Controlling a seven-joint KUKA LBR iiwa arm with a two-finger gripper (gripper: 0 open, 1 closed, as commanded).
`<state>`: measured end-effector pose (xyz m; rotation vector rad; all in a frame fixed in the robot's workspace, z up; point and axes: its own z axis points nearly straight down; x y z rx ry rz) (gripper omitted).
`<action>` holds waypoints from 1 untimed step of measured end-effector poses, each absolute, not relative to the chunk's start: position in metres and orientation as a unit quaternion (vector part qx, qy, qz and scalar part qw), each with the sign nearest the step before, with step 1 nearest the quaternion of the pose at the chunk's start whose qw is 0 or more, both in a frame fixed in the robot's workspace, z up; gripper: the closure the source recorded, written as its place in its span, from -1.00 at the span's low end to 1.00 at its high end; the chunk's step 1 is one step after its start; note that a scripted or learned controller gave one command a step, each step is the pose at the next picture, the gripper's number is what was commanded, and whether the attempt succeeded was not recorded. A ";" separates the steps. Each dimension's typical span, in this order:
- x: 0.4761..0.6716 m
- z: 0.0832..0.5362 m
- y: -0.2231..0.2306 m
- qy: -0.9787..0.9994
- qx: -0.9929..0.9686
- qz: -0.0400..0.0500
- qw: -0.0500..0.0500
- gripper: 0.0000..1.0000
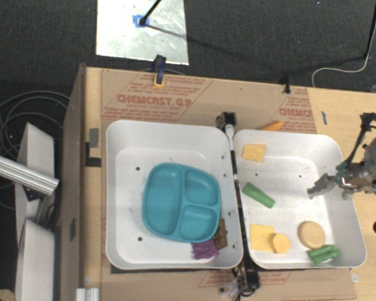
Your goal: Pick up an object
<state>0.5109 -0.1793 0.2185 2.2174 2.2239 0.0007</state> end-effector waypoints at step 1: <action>0.487 0.173 -0.208 0.706 0.708 -0.001 -0.001 -1.00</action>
